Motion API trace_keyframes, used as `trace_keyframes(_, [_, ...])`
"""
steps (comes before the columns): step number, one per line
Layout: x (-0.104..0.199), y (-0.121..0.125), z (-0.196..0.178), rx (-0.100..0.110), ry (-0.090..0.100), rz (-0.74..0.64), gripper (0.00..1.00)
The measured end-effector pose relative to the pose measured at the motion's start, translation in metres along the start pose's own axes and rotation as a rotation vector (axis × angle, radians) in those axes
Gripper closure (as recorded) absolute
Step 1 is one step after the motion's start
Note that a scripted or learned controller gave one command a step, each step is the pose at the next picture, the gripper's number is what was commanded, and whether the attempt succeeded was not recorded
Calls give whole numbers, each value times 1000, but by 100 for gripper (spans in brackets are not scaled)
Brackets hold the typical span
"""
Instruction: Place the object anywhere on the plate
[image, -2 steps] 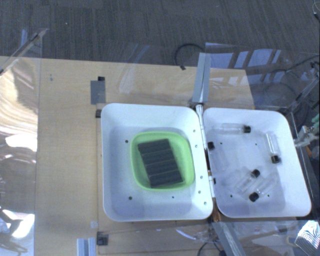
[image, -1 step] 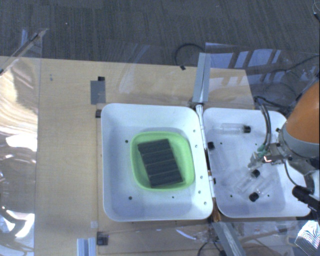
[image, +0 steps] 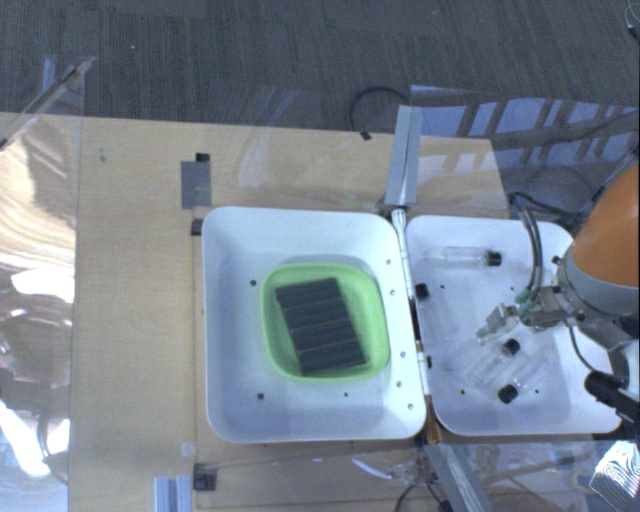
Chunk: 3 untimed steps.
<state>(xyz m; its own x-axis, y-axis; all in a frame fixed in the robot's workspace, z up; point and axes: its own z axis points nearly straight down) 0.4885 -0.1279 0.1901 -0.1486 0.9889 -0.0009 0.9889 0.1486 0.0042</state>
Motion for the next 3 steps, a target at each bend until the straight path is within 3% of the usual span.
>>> trace_keyframes(1, [-62,-5,-14,-3,-3,-67,0])
trace_keyframes(2, [-77,-11,-39,-3,-3,-73,0])
trace_keyframes(3, [10,2,-26,-2,-1,-67,0])
